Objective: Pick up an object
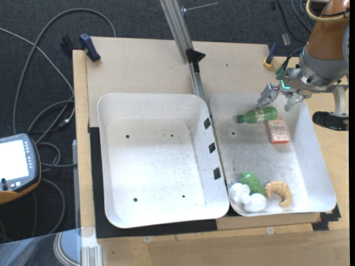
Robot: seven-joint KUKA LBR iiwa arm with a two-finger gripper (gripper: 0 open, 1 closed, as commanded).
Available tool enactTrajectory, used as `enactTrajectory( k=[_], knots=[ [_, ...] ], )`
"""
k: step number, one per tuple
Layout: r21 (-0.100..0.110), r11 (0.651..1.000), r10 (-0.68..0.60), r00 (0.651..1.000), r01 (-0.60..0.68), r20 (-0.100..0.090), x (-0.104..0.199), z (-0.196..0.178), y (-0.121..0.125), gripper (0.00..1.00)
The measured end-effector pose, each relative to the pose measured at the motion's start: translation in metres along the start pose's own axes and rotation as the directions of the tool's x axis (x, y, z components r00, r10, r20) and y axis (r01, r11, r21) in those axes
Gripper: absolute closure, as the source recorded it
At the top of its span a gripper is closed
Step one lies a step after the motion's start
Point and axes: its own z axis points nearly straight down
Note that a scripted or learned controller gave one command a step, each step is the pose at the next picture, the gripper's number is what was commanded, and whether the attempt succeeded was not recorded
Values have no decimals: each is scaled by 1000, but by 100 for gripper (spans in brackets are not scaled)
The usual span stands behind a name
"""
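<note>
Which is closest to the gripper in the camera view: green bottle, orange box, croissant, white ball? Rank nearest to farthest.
From the gripper:
1. Green bottle, lying just below it at the right bin's far end.
2. Orange box, right beside the bottle.
3. Croissant, near end of the bin.
4. White ball, near corner.

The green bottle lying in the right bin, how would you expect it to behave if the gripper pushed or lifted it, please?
The green bottle lies on its side, so a nudge would probably roll it. It looks small and probably light. Its rounded, smooth-looking body might slip between the gripper fingers.
</note>
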Motion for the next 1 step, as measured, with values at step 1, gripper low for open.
enactTrajectory(
  k=[1],
  knots=[
    [-5,1000,-1,1000,1,1,0,-3,1,0]
  ],
)
